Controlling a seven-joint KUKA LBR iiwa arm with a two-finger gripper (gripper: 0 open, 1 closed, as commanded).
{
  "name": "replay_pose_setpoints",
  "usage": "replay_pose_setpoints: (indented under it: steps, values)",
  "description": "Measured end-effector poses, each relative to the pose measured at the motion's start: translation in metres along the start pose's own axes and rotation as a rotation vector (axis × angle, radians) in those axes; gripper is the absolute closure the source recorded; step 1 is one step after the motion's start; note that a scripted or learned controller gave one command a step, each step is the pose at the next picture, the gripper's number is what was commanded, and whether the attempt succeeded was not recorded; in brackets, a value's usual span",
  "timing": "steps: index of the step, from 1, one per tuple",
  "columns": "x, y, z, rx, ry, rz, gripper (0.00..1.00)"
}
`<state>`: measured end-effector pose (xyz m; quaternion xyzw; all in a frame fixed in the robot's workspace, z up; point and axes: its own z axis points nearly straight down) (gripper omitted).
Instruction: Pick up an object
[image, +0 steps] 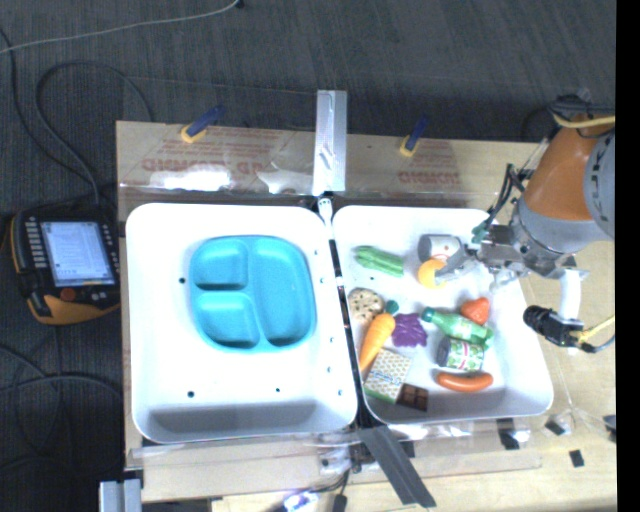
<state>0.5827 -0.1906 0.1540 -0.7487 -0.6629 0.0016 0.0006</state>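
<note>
The right bin (520, 395) holds several toy foods. A grey can (436, 244) and a yellow piece (429, 272) lie at its upper middle. A red piece (478, 309), a green bottle (458, 324) and a green-and-white can (460, 354) sit lower right. My gripper (476, 268) hangs over the bin's upper right, just right of the grey can and above the red piece. Its fingers (455, 261) look spread apart, with nothing between them.
Also in the right bin are a green pod (378, 260), a cookie (364, 300), a carrot (374, 338), purple grapes (408, 328), a red sausage (465, 380) and a brown block (412, 397). The left bin (160, 390) holds a blue divided tray (250, 290).
</note>
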Motion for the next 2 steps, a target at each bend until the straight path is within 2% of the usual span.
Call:
replay_pose_setpoints:
  steps: [1, 2]
  values:
    - [-0.018, -0.027, -0.105, -0.004, 0.000, -0.492, 0.00]
    - [-0.006, 0.004, -0.028, -0.003, 0.001, -0.574, 0.00]
